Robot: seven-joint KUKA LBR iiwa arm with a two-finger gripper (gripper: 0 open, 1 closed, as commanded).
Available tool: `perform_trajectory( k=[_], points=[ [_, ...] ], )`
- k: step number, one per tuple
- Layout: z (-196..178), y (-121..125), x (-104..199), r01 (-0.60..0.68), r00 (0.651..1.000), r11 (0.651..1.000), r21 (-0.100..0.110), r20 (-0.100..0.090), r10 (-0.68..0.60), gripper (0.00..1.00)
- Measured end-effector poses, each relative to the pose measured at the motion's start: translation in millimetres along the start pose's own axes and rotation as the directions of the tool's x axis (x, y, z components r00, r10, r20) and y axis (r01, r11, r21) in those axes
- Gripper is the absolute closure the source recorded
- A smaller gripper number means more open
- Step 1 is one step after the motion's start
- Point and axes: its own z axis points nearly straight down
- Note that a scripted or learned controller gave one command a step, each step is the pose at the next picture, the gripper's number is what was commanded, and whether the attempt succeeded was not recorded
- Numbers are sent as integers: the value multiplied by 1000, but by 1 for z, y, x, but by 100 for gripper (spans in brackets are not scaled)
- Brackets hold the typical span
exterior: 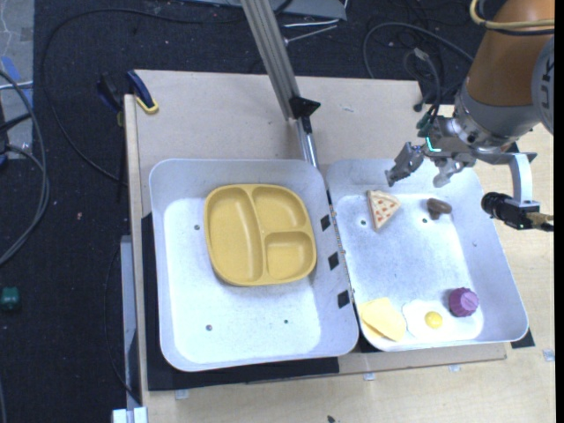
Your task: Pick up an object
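Over the right bin's (493, 263) far edge the gripper (424, 167) hangs with fingers spread, nothing between them. Toy pizza slice (382, 209) lies just at its 7 o'clock, small brown piece (439, 206) at 5 o'clock. Toward 6 o'clock, at the near rim: yellow cheese wedge (381, 319), fried egg (429, 319), purple object (462, 302). Left bin (176, 324) holds a yellow divided plate (260, 234).

We see the arm (515, 42) cut off by the top and right edges. The small brown object (438, 206) in the right bin (493, 245) is too small for us to identify. The desk (220, 122) has its right side hidden behind the arm.
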Motion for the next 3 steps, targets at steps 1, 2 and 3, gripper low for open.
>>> perform_trajectory(
  k=[1, 2, 3],
  points=[
    [-1, 0, 0, 0, 1000, 1000, -1, 0, 0, 0],
    [56, 0, 10, 2, 1000, 1000, 4, -1, -2, 0],
    [120, -3, 9, -2, 1000, 1000, 4, -1, 2, 0]
  ],
)
